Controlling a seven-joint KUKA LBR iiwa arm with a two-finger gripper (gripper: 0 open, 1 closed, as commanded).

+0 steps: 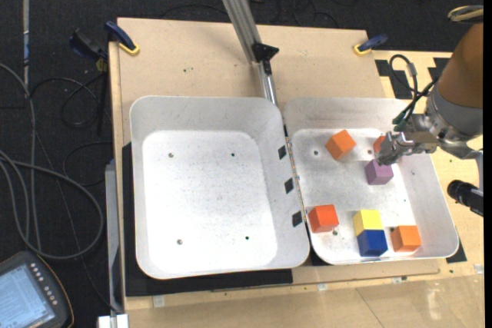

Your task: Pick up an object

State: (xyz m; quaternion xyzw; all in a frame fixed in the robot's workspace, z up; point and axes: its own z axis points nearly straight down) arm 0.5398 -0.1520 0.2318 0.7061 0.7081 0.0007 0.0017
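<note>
Right of centre in the frame, the gripper (387, 155) sits low over the purple block (379, 171) in the right bin (438, 196), apparently touching its top. Squat and turned slightly askew, the block shows no clear long axis.
</note>
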